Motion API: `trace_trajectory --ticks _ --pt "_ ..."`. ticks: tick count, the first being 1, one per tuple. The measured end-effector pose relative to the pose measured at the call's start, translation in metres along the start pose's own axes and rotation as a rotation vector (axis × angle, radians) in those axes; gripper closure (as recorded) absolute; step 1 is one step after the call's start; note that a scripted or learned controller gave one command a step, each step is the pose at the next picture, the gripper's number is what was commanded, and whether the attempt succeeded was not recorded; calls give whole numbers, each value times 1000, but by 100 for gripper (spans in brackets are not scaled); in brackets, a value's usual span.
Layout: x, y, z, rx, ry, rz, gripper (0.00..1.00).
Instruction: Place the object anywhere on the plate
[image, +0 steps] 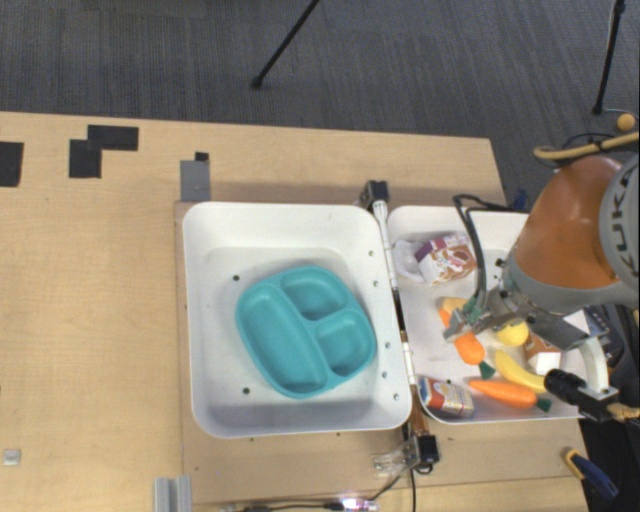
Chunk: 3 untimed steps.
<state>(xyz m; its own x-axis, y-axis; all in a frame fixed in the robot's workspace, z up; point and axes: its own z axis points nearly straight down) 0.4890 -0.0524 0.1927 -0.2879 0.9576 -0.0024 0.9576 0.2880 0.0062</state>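
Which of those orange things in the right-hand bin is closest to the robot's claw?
The small stubby orange piece, just below the gripper. The long carrot lies farther down, near the bin's bottom edge, beside the yellow banana.

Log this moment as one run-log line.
claw: low in right bin, among toy food | plate: teal, left bin | grasp: unclear

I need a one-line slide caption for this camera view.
Arm's hand low over toy food in right bin; teal plate waits in left bin.
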Motion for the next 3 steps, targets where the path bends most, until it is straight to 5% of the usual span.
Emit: trace_trajectory --ticks 2,3 --pt "107 107 -19 -1 4 66 100" --pt "103 105 -18 2 2 69 0"
